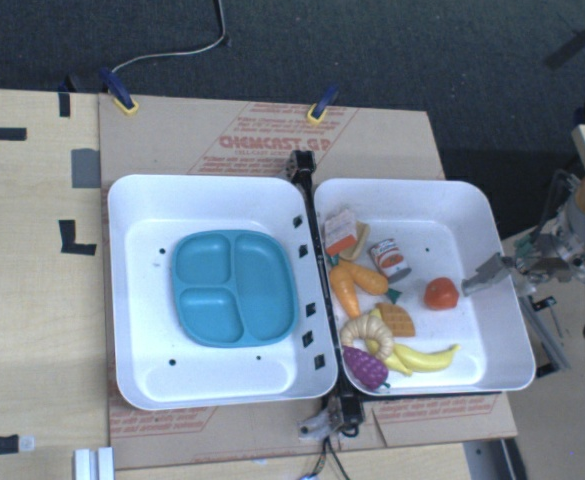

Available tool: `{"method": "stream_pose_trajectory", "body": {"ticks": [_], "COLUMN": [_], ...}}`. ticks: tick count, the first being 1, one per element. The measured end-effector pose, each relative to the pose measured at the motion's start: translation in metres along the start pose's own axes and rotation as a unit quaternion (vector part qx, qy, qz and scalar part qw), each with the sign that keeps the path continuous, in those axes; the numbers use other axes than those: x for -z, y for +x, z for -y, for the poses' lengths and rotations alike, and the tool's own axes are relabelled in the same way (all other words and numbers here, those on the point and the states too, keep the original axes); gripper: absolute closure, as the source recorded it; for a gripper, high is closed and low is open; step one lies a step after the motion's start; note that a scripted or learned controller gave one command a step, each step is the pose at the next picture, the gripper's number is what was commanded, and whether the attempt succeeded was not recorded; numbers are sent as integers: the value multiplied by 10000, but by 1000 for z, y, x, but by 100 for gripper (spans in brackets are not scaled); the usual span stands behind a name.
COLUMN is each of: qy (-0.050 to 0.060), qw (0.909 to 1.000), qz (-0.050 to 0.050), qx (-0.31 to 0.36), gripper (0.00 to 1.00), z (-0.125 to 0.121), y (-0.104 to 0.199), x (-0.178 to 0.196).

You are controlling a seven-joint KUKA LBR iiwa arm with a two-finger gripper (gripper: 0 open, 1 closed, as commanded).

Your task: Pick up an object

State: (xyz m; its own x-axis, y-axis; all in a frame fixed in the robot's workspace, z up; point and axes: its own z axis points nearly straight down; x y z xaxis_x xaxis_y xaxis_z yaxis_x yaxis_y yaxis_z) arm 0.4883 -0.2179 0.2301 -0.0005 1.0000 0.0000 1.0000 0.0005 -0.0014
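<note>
Small round red toy tomato (441,293) lying on the floor of the right shallow white bin (472,204), near its right wall, apart from the other toys. Grey two-finger gripper (484,273) just right of it at the bin's rim, nothing seen between the fingers; cannot tell whether apart or together. Left of the tomato: small can with red label (389,258), orange plastic carrot (357,276), yellow banana (424,357), purple grape cluster (365,369). Divided blue plastic plate (235,287) in the left white bin (132,268).
</note>
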Motion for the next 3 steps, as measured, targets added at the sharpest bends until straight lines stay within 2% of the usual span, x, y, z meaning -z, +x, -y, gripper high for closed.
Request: {"method": "stream_pose_trajectory", "body": {"ticks": [1, 2, 3], "qy": [9, -22, -48], "qw": [10000, 10000, 10000], "qz": [-6, 10, 48], "qx": [4, -2, -15], "gripper": [0, 0, 0], "z": [-41, -28, -84], "y": [12, 37, 108], "x": [-74, -144, -143]}}
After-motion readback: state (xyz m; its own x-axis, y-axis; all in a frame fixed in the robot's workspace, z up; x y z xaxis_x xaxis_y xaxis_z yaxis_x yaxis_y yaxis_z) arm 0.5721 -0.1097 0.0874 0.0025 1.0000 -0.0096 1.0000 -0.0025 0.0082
